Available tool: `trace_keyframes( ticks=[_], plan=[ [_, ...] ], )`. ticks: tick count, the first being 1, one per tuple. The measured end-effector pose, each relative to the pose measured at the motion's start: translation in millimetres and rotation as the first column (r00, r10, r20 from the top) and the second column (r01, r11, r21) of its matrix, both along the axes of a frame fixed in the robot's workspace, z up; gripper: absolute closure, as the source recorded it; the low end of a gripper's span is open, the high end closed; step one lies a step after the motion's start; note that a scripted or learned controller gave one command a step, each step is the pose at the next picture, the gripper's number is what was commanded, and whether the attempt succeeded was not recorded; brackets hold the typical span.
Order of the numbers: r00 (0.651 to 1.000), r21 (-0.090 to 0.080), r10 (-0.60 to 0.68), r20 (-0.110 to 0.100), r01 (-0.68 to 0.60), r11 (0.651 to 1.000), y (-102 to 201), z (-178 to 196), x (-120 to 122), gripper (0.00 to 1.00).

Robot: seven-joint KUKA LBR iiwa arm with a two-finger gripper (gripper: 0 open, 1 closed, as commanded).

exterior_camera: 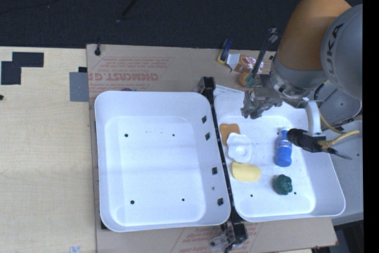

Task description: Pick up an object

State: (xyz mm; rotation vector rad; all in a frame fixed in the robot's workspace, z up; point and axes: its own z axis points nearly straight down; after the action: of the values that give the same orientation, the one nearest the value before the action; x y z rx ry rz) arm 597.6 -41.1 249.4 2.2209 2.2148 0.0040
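The right bin (pixel 323 198) holds several small things: an orange-tan piece (pixel 228 130), a white lumpy object (pixel 239 147) just below it, a yellow piece (pixel 246 172), a blue bottle-like object (pixel 284 151) and a dark green ball (pixel 283 184). My gripper (pixel 254 111) hangs over the far part of the right bin, above and to the right of the orange-tan piece. Nothing shows between its dark fingers, and whether they are open or shut is not clear from this slant.
The left bin (pixel 106 127) stands beside the right one, with a black divider strip (pixel 216 151) between them. Both rest on a cardboard sheet (pixel 136 71). A small colourful packet (pixel 240 62) lies on the cardboard behind the right bin.
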Motion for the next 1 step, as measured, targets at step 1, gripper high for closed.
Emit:
trace_keyframes(
  ticks=[1],
  plan=[
    [1.0,0.004,0.009,-0.001,-0.009,1.0,63.9,52.8,15.7,1.0]
  ],
)
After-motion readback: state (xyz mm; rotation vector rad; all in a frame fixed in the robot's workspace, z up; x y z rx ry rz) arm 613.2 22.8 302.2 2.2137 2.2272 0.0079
